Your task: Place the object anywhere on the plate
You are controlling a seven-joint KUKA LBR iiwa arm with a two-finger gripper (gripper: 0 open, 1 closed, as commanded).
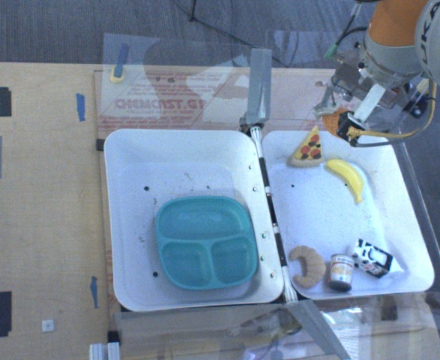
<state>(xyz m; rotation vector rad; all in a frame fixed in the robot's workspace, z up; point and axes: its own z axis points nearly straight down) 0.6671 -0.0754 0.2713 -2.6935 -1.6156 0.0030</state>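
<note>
While gripper [339, 118] hovers at right bin's far edge, grip state unclear, pizza slice [307, 148] just beside it, teal plate [205, 242] well apart.

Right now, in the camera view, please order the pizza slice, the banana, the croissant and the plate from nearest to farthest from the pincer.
From the pincer:
1. Pizza slice, right bin's top-left corner.
2. Banana, just below it.
3. Croissant, right bin's lower left.
4. Plate, left bin.

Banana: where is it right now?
In the camera view the banana lies in the right bin, upper part, just right of and below the pizza slice. The gripper is above the bin's top edge, apart from it.
</note>
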